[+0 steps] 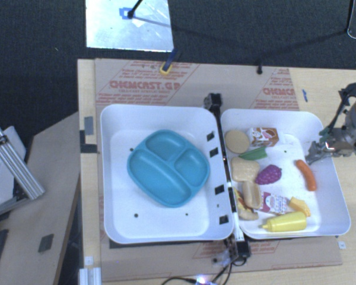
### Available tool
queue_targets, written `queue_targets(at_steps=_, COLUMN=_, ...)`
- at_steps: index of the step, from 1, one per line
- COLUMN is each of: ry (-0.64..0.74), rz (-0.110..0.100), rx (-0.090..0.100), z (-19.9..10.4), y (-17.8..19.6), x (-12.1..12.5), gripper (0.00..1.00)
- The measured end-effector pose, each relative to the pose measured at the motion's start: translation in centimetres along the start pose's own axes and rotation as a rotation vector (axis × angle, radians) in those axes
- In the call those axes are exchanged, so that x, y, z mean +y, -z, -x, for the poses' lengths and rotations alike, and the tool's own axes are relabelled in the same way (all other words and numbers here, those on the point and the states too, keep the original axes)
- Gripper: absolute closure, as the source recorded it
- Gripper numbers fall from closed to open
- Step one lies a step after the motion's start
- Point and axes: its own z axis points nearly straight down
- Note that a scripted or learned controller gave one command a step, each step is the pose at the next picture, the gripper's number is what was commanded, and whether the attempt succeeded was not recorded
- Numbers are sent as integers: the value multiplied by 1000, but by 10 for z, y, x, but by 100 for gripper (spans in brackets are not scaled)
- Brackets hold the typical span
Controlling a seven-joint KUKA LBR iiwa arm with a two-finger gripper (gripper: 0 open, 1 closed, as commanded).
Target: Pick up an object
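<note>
— Dark carpet surrounds a pale wooden bench [65, 159], and on it two shallow white bins sit side by side on a printed board. What's in the left bin [115, 129]?

— One blue divided plate [168, 167], lying near the middle of that bin, a little tilted toward its far edge.

— And the right bin [332, 218]?

— Toy food, mostly crowded along its left wall. A round tan cookie [237, 140] sits near the far left corner, with a small red and white carton [264, 136] just beside it. A green pepper [253, 154] lies below them, then a piece of bread [245, 170] touching a purple bunch of grapes [269, 174]. Nearer the front edge there is a second red and white packet [275, 203] and a yellow mustard bottle [284, 221] lying on its side. An orange sausage [306, 174] lies apart from the rest, toward the right wall.

— Where is the gripper [320, 150]?

— Over the right rim of the right bin, near its far right corner, just above the sausage but not touching it. Nothing sits between its fingers; whether they are spread or closed I cannot tell.
</note>
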Motion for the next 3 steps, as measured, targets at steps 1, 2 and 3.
queue_targets(at_steps=1, ry=5, rz=0, rx=2, z=-55, y=-9, x=20, gripper=100)
queue_targets(at_steps=2, ry=5, rz=1, rx=2, z=-104, y=10, x=31, gripper=100)
queue_targets(at_steps=3, ry=-4, rz=-3, rx=0, z=-94, y=-10, x=30, gripper=100)
